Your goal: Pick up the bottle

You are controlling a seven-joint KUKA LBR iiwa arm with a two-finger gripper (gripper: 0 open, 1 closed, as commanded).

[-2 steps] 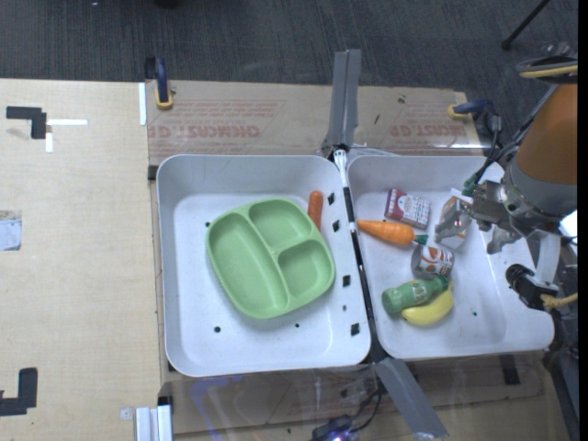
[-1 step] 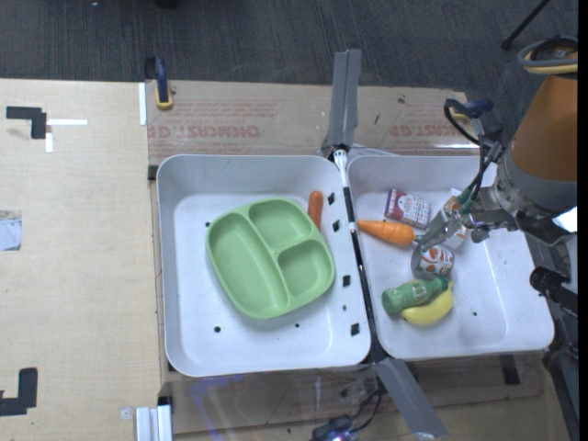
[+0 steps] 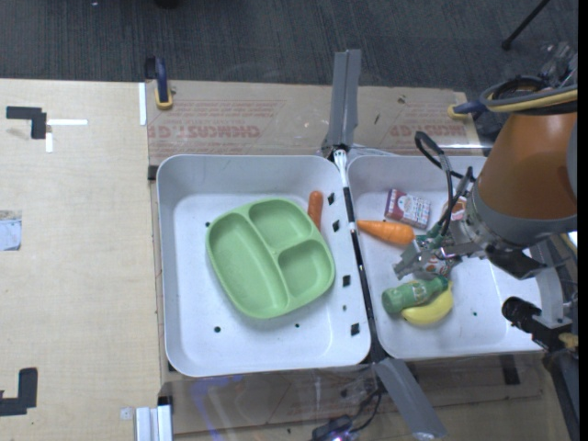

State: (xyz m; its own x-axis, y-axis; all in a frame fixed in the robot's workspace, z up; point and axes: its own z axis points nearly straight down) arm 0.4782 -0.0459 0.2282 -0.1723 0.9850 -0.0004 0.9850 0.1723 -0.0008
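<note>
A small green bottle [image 3: 410, 294] with a label lies on its side in the right bin [image 3: 487, 333], its right end touching a yellow banana [image 3: 430, 311]. My gripper [image 3: 420, 263] hangs just above the bottle, slightly towards the back of the bin. It stands open with nothing between its fingers. The grey arm with its orange band [image 3: 533, 168] reaches in from the right and hides the bin's right part.
An orange carrot [image 3: 387, 232] and a small red-and-white box [image 3: 407, 208] lie behind the gripper in the right bin. The left bin [image 3: 184, 274] holds a green divided plate [image 3: 269, 257] and a small orange piece [image 3: 315, 208] by the divider.
</note>
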